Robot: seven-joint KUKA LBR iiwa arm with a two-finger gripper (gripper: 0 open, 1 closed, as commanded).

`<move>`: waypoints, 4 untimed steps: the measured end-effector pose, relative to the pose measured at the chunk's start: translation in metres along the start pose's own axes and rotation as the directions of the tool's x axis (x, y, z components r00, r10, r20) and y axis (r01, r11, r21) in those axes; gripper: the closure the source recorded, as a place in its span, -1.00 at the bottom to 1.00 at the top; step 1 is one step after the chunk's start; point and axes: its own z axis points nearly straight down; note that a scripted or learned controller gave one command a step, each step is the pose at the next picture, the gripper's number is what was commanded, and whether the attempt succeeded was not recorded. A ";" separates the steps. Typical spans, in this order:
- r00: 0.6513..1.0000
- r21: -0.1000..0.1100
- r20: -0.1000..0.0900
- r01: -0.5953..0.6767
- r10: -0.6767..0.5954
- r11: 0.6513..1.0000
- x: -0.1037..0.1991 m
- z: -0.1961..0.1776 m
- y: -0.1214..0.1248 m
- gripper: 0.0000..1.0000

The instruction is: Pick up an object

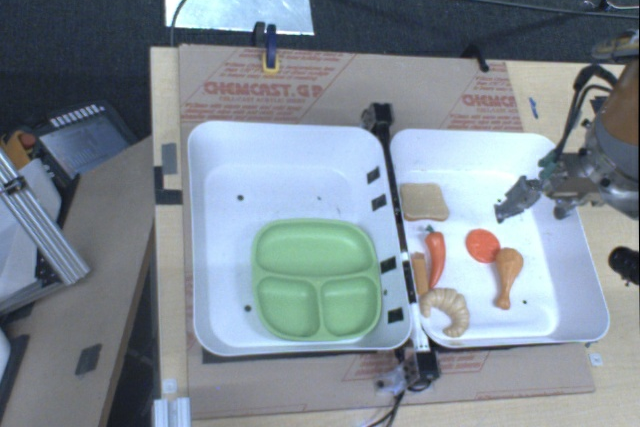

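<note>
Toy food pieces lie loose in the right-hand shallow white bin (575, 315): a tan slice of bread (424, 202) near the bin's upper left, a small orange-red carrot or chilli with a green top (436, 254) below it, a flat round orange-red slice (482, 244) toward the middle, a brown drumstick (507, 276) just right of that slice, and a pale curled croissant-like pastry (448, 308) near the front wall. Just beside this bin, the left-hand shallow white bin (230, 155) holds a light green plastic plate with three compartments (315, 277) toward its front. The grey two-finger gripper (516, 201) reaches in from the right and hangs over the right bin's upper middle (above and right of the round slice), with nothing between its fingers; how far apart they stand I cannot tell.
</note>
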 end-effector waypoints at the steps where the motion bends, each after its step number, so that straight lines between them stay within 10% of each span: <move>1: 1.000 -0.011 0.002 0.003 -0.003 1.000 0.000 -0.005 0.002 -1.00; 4: 1.000 -0.007 0.001 0.000 0.000 1.000 -0.009 0.149 0.022 -1.00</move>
